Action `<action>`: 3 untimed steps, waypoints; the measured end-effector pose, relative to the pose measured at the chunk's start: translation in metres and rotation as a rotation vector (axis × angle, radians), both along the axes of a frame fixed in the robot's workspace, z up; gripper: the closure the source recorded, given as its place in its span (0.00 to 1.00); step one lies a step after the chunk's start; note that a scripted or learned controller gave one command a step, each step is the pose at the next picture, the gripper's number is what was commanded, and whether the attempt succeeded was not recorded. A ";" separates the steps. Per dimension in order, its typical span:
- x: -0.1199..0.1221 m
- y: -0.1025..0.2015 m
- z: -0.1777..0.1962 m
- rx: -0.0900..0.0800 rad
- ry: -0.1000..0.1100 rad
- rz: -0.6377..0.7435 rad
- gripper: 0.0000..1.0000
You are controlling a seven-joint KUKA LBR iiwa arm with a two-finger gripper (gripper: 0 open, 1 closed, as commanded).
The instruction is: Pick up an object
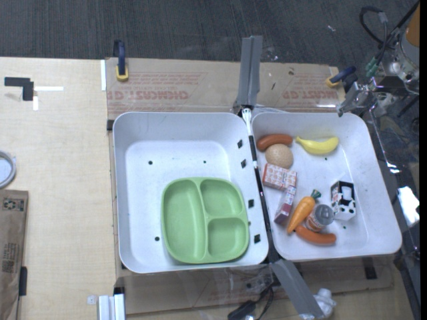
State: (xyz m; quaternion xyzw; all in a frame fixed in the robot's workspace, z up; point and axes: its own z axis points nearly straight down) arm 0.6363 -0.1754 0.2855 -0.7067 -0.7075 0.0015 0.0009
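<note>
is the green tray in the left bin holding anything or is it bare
Bare. All three compartments of the green tray show plain green, and the food lies in the right bin instead.

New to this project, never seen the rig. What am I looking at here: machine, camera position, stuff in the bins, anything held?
One camera, fixed above the bench, looks down at a slant on two shallow white bins.

The left bin holds a green divided plate. The right bin holds toy food: a banana, a sausage, a tan round item, a carrot, small cartons and a black-and-white toy cow.

The machine is a robot arm with a two-finger gripper, reaching in at the upper right, above the right bin's far corner. Nothing shows between its fingers, so nothing is picked up yet.
</note>
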 end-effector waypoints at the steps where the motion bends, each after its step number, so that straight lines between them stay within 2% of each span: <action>1: -0.010 -0.011 -0.125 0.001 0.001 0.043 0.00; 2: -0.093 -0.015 -0.195 0.001 -0.001 0.004 0.00; 3: -0.092 -0.015 -0.188 0.001 0.000 0.002 1.00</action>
